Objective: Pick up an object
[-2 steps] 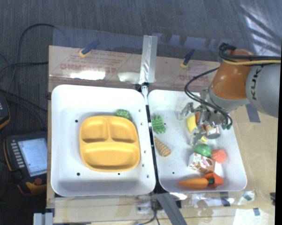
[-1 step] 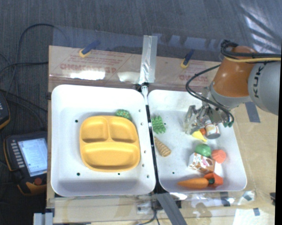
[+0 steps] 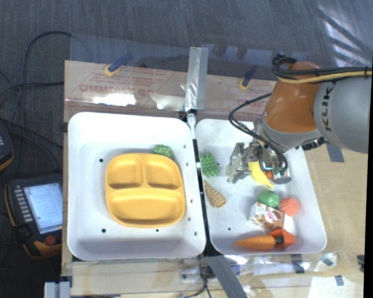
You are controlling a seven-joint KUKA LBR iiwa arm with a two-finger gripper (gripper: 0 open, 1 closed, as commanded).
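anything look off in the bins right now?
Mostly normal. One oddity: a green leafy toy in the left bin sits wedged behind the yellow divided tray, partly hidden by its far rim. The right bin holds loose toy food, jumbled but inside the walls. Nothing looks spilled or broken.

A small yellow toy (image 3: 259,174) sits in the right bin's upper middle, partly covered from above. Below it lie a green piece (image 3: 268,197), a round red-orange piece (image 3: 289,206), a printed packet (image 3: 265,215) and a carrot (image 3: 257,243).
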